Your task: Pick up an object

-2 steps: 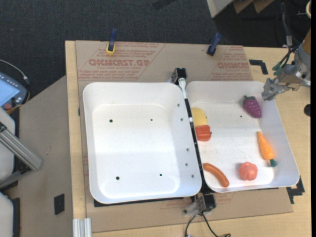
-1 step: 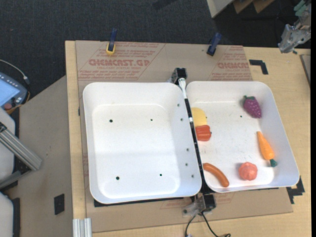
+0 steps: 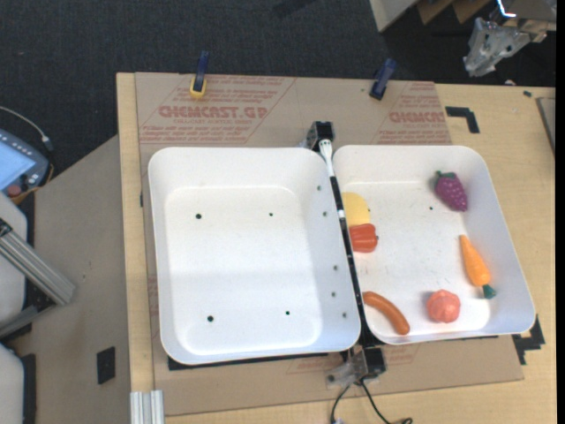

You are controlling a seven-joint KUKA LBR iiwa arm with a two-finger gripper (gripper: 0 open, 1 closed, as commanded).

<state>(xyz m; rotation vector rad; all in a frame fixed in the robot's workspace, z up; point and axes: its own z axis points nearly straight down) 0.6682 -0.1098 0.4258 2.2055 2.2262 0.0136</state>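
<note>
Your gripper (image 3: 494, 47) sits far above the right bin (image 3: 508, 237); I can't tell its state; sausage (image 3: 386, 312) hugs the bin's near wall — you risk clipping that rim.

We see two bins side by side on bench (image 3: 132, 237). Right bin (image 3: 503, 237) holds grapes (image 3: 451, 191) rear, carrot (image 3: 474, 264) right, tomato (image 3: 444, 306) and sausage (image 3: 387, 313) front, pepper (image 3: 363, 238) left, against divider.
</note>
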